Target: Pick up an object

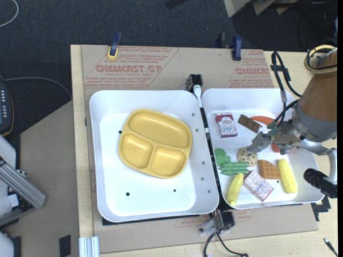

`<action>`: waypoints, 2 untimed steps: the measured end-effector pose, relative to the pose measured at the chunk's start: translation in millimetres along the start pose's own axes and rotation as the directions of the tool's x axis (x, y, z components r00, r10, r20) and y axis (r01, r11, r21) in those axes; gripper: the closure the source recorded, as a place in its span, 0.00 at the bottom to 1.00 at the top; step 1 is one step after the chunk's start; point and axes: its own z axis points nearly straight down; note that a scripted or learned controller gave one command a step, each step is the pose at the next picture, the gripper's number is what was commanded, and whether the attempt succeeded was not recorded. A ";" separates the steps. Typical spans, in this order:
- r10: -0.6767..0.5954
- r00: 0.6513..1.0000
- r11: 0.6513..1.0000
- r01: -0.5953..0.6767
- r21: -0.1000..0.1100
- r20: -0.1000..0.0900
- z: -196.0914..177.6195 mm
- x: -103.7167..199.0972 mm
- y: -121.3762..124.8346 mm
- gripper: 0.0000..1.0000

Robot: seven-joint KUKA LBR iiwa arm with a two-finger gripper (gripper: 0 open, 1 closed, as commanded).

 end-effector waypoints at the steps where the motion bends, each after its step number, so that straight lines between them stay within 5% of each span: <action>1: -0.002 1.000 1.000 0.002 -0.010 0.002 -4.3 -0.1 2.3 0.00; 2: -0.002 1.000 1.000 0.002 -0.004 0.000 39.5 -0.6 6.5 0.00</action>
